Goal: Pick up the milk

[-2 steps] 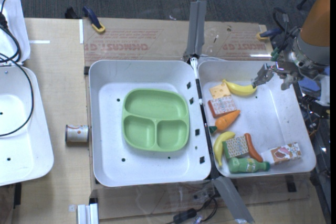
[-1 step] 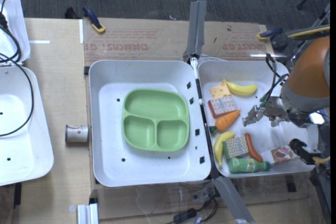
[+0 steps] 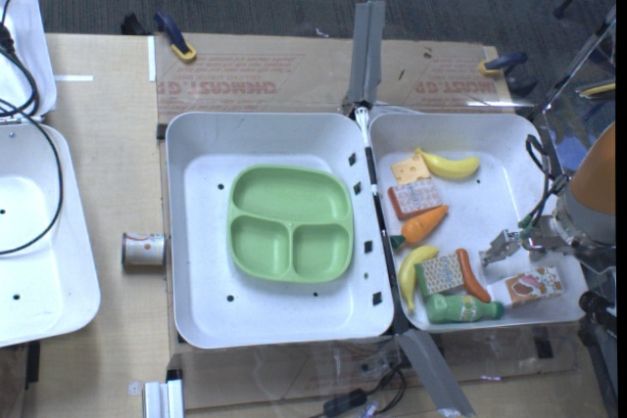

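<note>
camera view: two white bins sit side by side on the bench. the left bin holds one green plate with three compartments, lying flat near its middle.

the right bin holds the food: two bananas, one near the far wall and one at the near left; one carrot in the middle; one cheese wedge just left of the far banana; two small printed boxes, one between cheese and carrot, the other beside the near banana; one red sausage lying slantwise right of that box; one green bottle on its side along the near wall.

the milk, one carton, lies flat in the near right corner of the right bin, just right of the bottle's cap end. its long axis runs left to right, tilted slightly up toward the right; which end is the top i cannot tell.

the gripper comes in from the right, low over the bin floor, up-left of the milk and apart from it. its fingers stand apart, with nothing between them.

outside the bins, one small can lies on the bench left of the left bin.
</note>
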You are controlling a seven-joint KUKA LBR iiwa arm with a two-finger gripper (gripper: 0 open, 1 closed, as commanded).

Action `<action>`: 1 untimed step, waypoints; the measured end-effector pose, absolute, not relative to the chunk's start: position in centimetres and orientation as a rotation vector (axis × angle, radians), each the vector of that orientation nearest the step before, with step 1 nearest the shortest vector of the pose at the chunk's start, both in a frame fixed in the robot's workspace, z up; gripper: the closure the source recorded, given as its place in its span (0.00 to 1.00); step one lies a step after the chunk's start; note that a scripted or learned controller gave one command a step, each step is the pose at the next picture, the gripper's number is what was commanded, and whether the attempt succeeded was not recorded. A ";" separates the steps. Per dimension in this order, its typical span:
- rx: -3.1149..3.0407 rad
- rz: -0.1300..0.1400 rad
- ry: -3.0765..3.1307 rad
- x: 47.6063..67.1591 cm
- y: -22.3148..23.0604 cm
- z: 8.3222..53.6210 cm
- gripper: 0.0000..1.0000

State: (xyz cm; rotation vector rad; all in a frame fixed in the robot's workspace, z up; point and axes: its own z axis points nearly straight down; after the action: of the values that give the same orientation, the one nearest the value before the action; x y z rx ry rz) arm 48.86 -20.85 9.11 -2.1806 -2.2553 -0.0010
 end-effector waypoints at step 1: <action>-2.219 -0.004 -2.212 51.2 -20.8 9.0 0.00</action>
State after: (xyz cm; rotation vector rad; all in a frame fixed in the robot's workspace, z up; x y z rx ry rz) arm 51.25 -20.82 9.02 -2.2189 -2.2116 -0.0045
